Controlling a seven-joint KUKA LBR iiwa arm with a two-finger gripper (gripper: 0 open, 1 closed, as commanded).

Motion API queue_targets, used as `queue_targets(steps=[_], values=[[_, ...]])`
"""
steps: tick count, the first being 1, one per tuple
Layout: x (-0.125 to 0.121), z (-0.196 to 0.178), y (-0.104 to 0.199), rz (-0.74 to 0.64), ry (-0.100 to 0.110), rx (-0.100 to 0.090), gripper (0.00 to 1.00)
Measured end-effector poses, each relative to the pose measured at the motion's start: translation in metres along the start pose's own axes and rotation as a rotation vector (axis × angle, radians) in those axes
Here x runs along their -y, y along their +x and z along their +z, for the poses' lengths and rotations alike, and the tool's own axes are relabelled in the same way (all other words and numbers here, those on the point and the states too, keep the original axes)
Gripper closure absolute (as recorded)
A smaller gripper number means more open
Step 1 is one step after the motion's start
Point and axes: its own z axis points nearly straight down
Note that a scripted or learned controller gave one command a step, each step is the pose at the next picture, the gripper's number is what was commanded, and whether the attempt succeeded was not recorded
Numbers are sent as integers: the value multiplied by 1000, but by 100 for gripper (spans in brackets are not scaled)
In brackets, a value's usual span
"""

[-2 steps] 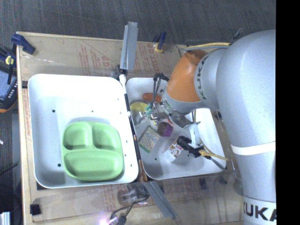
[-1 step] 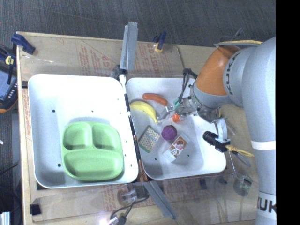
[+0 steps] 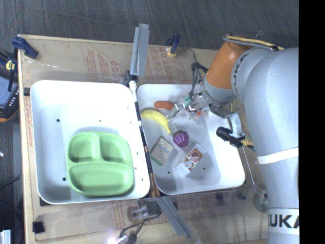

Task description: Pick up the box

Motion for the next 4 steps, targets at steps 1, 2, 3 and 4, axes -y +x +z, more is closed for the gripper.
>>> queue_targets(steps=[1, 2, 3, 4], values=[[80, 0, 13, -58, 1, -1, 0], [27, 0, 3, -126, -1, 0, 0], [68, 0, 14, -162, 1, -1, 0], [67, -10, 14, -165, 1, 0, 100]])
